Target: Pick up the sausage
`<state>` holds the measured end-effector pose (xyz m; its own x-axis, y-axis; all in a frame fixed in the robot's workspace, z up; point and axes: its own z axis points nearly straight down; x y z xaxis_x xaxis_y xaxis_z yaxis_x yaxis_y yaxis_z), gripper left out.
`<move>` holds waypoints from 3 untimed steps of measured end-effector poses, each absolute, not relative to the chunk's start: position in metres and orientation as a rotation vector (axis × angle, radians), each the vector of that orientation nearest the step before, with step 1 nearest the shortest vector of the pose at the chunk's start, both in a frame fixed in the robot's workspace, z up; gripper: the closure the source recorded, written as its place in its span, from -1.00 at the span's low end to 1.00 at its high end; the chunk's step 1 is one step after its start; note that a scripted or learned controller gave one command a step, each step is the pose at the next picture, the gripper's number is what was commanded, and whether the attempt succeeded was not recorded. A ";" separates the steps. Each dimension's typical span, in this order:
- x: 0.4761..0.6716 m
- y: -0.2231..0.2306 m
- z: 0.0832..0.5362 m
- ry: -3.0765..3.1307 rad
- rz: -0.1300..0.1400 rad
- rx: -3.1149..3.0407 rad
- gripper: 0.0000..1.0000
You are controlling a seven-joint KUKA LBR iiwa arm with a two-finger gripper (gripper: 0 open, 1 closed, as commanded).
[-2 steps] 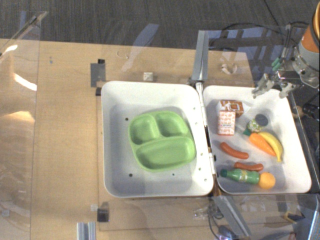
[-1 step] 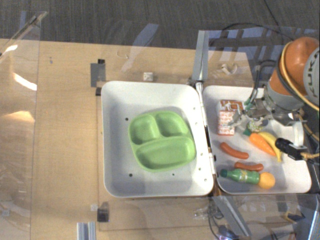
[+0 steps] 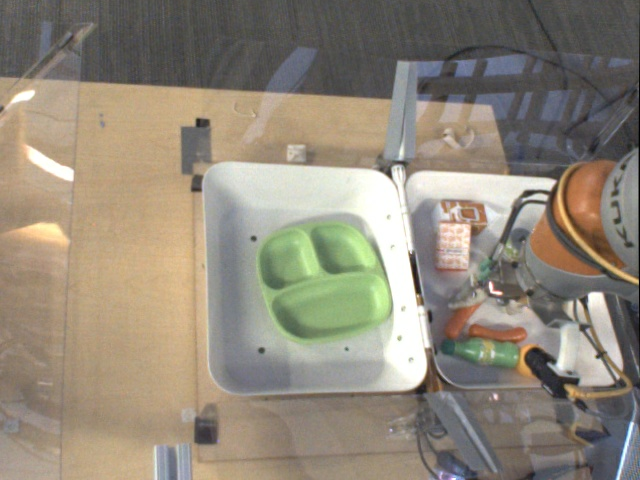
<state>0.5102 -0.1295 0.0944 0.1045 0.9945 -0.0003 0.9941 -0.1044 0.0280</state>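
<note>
The sausage (image 3: 497, 333), a short reddish-orange link, lies near the front of the right bin (image 3: 432, 196). A second orange-red link (image 3: 462, 319) lies just left of it, slanted. My gripper (image 3: 496, 286) comes in from the right and hangs low over the bin, just behind these two links and close to them. Nothing is seen held in it.
A green and orange bottle-like toy (image 3: 483, 353) lies at the right bin's front wall. A red-and-white carton (image 3: 453, 245) and a brown box (image 3: 463, 211) stand at the bin's back left. The left bin (image 3: 230, 268) holds a green divided plate (image 3: 325, 282).
</note>
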 end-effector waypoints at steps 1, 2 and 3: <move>0.514 -0.131 0.107 2.083 0.035 2.310 1.00; 0.514 -0.131 0.107 2.084 0.035 2.310 -1.00; 0.497 -0.122 0.095 2.034 0.031 2.352 -1.00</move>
<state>0.4974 -0.1218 0.0953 0.1445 0.9895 -0.0058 0.9888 -0.1442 0.0374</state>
